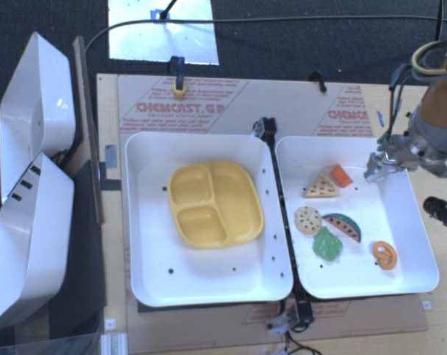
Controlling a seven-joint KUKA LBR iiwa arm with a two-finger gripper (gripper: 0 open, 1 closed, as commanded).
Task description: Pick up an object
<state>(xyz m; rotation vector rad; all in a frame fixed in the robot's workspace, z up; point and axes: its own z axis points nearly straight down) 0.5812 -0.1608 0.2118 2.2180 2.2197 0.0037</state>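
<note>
arm reaching in from the right, jaws (377,167) hanging over the right bin's (416,231) upper right part, just right of the orange block (341,175); can't tell how they are standing. lying in that bin: sandwich wedge (321,186), cookie (307,220), watermelon slice (343,225), green leaf (328,244), pretzel (385,254). yellow tray (214,203) sitting in the left bin (151,220).

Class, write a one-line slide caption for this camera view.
Gripper hovers over the right bin of toy foods; yellow tray sits in the left bin.
</note>
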